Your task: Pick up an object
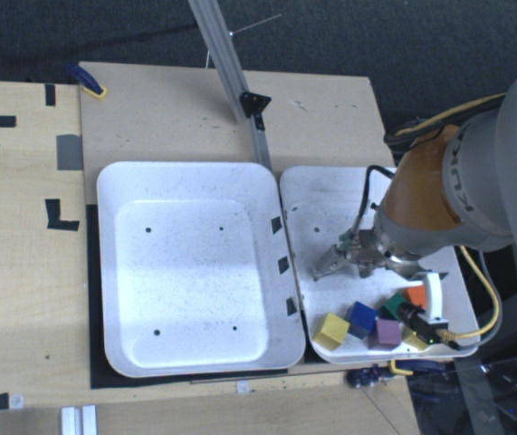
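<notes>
1. The end effector (330, 263) is hovering over the right bin (330, 198), fingers spread, gripping nothing.
2. Yellow block (332, 331), blue block (361, 318) and purple block (386, 333) are clustering at its near edge.

Single fixed camera above bench (177, 116), slanted downward (moderately far), both bins (113, 188) framed.

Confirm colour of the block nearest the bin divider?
Yellow block, at the right bin's near-left corner, camera view.
</notes>
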Robot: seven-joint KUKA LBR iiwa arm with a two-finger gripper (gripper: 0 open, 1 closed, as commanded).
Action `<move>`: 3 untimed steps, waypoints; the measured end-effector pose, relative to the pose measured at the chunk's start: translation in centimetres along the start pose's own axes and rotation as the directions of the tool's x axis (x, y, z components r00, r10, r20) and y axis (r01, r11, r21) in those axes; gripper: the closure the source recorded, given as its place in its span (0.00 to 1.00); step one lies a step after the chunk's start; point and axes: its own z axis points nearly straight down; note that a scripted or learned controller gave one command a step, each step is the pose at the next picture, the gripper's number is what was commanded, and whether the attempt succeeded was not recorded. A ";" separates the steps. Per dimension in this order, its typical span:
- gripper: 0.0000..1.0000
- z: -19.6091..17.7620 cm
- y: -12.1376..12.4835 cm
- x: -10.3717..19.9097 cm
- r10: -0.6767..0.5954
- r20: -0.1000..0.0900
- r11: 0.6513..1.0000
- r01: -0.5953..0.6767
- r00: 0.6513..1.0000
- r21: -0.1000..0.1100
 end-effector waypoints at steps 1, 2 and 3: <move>1.00 -1.2 0.1 0.1 -0.002 -0.001 1.000 0.002 1.000 -0.003; 1.00 -5.6 -0.4 -0.3 0.000 0.001 1.000 0.000 1.000 -0.010; 1.00 -10.4 -0.7 -1.1 0.000 0.002 1.000 0.000 1.000 -0.011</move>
